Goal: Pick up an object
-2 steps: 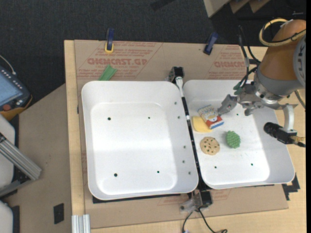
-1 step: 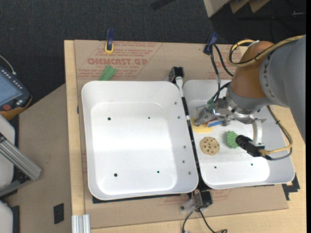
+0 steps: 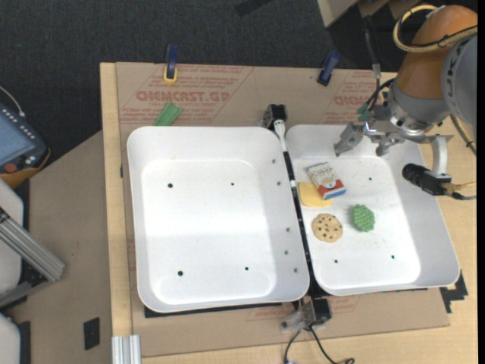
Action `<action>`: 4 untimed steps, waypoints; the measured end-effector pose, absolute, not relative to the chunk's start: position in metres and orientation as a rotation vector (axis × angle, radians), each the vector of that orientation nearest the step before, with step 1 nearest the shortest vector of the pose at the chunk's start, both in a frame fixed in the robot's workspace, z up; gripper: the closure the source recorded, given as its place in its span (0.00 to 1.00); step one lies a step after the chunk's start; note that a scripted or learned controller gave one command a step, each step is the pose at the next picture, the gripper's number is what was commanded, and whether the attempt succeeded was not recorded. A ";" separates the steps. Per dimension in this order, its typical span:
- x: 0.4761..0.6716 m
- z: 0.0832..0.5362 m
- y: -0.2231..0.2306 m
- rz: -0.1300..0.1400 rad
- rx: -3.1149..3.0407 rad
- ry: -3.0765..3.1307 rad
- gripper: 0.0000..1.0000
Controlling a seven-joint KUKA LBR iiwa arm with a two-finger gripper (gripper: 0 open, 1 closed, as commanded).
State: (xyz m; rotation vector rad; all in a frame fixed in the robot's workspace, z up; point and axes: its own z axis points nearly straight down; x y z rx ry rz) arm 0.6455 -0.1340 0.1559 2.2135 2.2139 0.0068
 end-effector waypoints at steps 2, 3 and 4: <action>0.566 0.166 -0.095 0.001 2.221 2.220 1.00; 0.532 0.261 -0.021 0.014 2.208 2.228 1.00; 0.531 0.316 0.040 0.010 2.210 2.227 1.00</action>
